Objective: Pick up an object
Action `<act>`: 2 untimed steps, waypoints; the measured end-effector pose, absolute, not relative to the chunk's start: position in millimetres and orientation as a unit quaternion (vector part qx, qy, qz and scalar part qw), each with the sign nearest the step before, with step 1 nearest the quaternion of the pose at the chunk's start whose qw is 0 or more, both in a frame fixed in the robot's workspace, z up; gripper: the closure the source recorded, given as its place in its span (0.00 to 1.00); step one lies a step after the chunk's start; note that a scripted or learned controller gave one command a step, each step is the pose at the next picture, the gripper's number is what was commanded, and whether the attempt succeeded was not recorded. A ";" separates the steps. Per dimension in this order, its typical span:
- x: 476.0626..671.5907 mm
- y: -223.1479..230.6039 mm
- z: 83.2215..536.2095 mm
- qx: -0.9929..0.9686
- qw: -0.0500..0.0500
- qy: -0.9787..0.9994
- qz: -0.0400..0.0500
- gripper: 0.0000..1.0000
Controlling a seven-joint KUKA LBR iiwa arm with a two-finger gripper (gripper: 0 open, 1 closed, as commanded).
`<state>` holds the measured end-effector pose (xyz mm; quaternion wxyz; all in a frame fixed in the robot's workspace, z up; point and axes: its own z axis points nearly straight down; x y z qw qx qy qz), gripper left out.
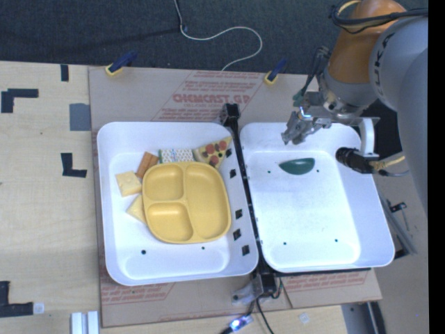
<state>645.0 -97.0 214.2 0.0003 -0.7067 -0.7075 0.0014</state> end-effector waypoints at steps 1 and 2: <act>640.5 -98.1 228.1 -0.707 0.000 -0.708 0.000 1.00; 646.9 -90.1 214.0 -0.707 0.000 -0.708 0.001 1.00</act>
